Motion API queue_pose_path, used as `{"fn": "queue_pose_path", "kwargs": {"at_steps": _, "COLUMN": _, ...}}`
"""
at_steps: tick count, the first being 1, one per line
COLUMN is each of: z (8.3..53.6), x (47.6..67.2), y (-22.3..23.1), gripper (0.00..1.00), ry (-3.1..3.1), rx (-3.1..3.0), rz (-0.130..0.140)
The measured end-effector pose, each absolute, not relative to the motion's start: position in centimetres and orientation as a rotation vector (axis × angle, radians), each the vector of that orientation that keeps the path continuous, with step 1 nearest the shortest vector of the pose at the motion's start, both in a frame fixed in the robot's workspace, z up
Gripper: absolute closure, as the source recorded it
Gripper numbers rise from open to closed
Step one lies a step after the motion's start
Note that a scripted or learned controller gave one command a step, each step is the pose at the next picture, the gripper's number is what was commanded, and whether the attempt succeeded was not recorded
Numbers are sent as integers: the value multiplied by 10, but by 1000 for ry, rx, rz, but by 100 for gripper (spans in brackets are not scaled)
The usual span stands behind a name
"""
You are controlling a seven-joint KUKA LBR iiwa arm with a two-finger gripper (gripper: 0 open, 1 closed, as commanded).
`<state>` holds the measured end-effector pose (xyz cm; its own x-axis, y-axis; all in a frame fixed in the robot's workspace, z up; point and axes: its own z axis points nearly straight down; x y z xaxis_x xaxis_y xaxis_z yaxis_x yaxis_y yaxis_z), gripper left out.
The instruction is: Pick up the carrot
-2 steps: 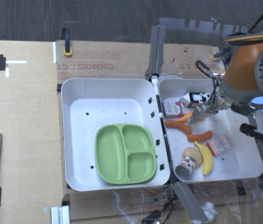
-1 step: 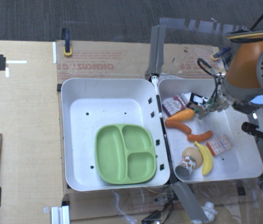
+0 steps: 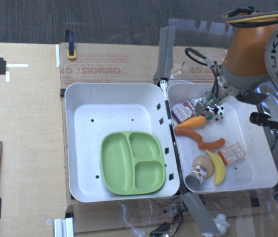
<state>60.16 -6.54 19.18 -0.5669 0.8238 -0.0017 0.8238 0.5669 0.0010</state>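
Carrot (image 3: 190,122) lies in the right bin (image 3: 257,179), close to that bin's left wall and a bit nearer its back edge than its front. It looks like a toy: smooth, orange, fat at one end and thin at the other. I think it is light and hard, and a little slippery because it is round and shiny. The best place to take hold is likely the fat middle, squeezing across it, not along it.

The claw (image 3: 209,106) hangs just by the carrot's fat end, at its back right. It is small and dark there, so I cannot tell how it is set, and nothing can be seen gripped in it.

A small packet (image 3: 182,112) sits right behind the carrot, touching or almost touching it. A sausage (image 3: 211,143) lies just in front. A yellow banana (image 3: 217,167), a little cup (image 3: 197,174) and a red-and-white box (image 3: 231,153) sit near the front right corner.

The left bin (image 3: 80,132) is white too, and holds a green plate (image 3: 133,162) with three parts, smooth like plastic. Both bins sit on a pale wooden surface (image 3: 20,132).
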Motion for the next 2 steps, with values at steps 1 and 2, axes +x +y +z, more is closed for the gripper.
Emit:
{"fn": "queue_pose_path", "kwargs": {"at_steps": 1, "z": 296, "x": 558, "y": -23, "gripper": 100, "ry": 2851, "rx": 1318, "rz": -1}}
{"fn": "queue_pose_path", "kwargs": {"at_steps": 2, "z": 303, "x": 568, "y": -47, "gripper": 100, "ry": 2902, "rx": 1196, "rz": -1}}
